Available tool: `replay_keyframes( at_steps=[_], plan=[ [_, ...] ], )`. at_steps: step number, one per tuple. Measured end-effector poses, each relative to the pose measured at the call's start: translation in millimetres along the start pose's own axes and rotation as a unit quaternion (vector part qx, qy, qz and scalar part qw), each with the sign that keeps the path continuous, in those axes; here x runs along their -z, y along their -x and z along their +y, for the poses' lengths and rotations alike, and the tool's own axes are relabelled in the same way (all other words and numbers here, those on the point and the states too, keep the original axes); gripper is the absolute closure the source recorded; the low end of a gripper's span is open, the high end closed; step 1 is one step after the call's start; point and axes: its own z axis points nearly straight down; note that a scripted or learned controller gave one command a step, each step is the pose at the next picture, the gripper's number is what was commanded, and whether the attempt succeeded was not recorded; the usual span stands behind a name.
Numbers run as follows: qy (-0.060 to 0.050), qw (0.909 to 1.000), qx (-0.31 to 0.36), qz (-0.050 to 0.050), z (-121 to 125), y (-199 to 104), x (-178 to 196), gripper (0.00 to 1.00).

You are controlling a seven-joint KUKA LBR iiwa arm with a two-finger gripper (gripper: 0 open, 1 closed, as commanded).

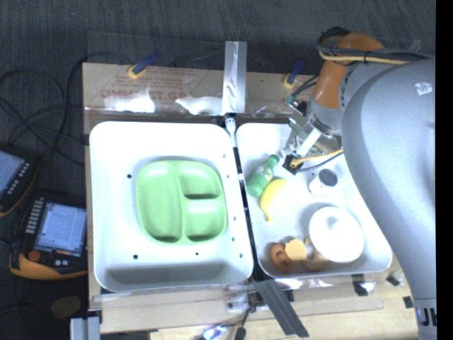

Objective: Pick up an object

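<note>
**Grey arm over the right bin, gripper beside the green bottle**

Grey and smooth, the arm [396, 154] fills the right of the frame, its orange band near the upper right. It ends in the gripper [301, 144], which hangs over the upper part of the right bin [297, 214]. Whether the gripper is apart or together cannot be told from this slant, and nothing shows held in it.

The likeliest thing to pick is the green bottle [262, 176], which lies tilted just to the lower left of the gripper, near the wall between the bins. A yellow banana [272, 195] touches or nearly touches it on its lower side.

To do this step well, I judge that the gripper should come down across the bottle's narrow width, not along its length, and keep clear of the wall and the banana. The bottle looks like smooth, rounded plastic and may roll or slip. The banana is curved and matte.

Lower right in the bin sits a white round cup or bowl [336, 234] with a glossy surface, too wide for an easy grasp. Beside it at the lower edge lies a brown, rough-looking lump [283, 255]. A small grey disc [325, 178] lies above the white piece.

The left bin [113, 190] holds a pale green divided plate [182, 200] with soft corners.
</note>
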Motion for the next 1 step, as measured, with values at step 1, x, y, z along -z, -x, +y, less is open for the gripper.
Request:
replay_keyframes(
  at_steps=[1],
  plan=[
    [0.002, 0.9869, -0.162, 0.002, -28.0, 2.7, -8.3, 1.0]
  ],
)
